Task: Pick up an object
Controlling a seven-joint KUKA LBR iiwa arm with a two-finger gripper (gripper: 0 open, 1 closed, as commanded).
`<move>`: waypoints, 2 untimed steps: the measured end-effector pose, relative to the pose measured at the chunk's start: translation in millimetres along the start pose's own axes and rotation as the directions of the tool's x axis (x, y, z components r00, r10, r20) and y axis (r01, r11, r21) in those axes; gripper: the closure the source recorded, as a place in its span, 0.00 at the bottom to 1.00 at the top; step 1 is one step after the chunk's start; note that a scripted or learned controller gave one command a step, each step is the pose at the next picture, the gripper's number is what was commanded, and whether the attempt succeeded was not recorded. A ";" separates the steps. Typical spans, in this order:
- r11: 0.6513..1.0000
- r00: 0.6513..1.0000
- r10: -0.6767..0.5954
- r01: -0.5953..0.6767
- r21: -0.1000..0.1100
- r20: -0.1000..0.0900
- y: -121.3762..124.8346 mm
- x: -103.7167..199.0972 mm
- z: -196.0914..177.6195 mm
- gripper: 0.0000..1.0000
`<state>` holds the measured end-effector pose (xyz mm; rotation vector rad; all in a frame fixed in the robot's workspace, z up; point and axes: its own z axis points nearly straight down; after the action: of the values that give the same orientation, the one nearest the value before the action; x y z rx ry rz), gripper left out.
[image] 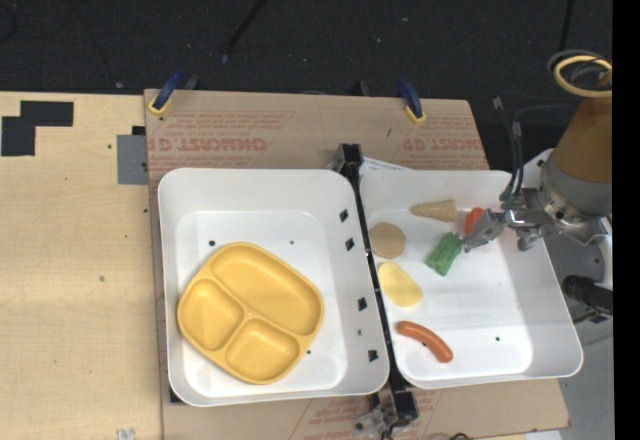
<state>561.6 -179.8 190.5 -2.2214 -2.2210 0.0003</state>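
The right bin (540,328) holds several toy food pieces. A tan cone (435,210) lies near its far wall, with a tan round piece (388,240) and a pale yellow piece (400,284) by the left wall. A red sausage (425,340) lies near the front. A green piece (443,254) lies tilted in the middle, with a small orange-red piece (472,221) just above and right of it. My gripper (483,230) reaches in from the right and hangs low, right beside the orange-red piece and the green piece's upper end.
The left bin (200,193) holds a yellow compartment plate (250,311). A black divider (362,268) runs between the bins. Cardboard (260,128) lies under both, held by clamps at the back. The arm's body (585,158) stands over the right bin's right rim.
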 end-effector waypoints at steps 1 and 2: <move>1.000 1.000 0.000 0.000 0.004 -0.001 -1.8 -2.7 42.9 0.00; 1.000 1.000 -0.001 0.001 0.004 -0.001 -2.8 -2.0 95.7 0.00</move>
<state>558.8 -181.8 94.9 -2.2178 -2.2196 0.0037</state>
